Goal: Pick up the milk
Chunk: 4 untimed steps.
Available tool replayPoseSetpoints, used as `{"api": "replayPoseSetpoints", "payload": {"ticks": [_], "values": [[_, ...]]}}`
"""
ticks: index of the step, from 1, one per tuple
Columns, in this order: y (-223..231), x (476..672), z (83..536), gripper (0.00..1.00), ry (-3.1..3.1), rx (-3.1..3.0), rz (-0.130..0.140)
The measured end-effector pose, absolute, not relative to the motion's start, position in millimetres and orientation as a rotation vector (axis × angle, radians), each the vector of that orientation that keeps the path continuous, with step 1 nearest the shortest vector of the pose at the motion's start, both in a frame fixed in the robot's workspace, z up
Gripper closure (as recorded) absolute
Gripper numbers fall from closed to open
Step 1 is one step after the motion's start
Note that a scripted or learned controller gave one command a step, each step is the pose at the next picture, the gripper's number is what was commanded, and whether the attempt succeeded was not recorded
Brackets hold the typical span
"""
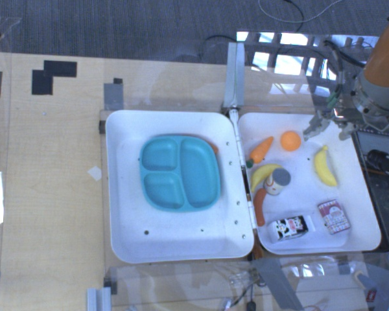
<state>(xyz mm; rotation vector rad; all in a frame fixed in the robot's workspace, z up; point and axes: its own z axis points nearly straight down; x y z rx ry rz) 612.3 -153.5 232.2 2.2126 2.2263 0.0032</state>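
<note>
The milk (290, 227) is a small black-and-white cow-patterned carton lying on its side near the front edge of the right bin (363, 203). My gripper (328, 131) hovers over the back of that bin, far behind the milk, between the orange (290, 140) and the bin's right wall. Its two fingers (310, 129) are spread apart, open, with nothing between them.
Also in the right bin are a carrot (261, 149), two bananas (324, 167) (264, 172), a small grey-capped jar (277, 180), a red sausage-like piece (259, 207) and a pink carton (333, 216) just right of the milk. A blue divided plate (181, 172) lies in the left bin (126, 232).
</note>
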Motion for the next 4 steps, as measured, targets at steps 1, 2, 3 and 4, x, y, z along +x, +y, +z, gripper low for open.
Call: {"api": "replayPoseSetpoints", "payload": {"ticks": [1, 2, 3, 4], "values": [[-102, 594.3, 99, 0.00, 2.123, 2.314, 0.002], [-93, 535.1, 90, 0.00, 1.910, 2.481, 0.019], [-90, 498.3, 93, 0.00, 1.847, 2.501, 0.033], [-84, 498.1, 101, 1.00, 1.867, 2.504, 0.031]]}}
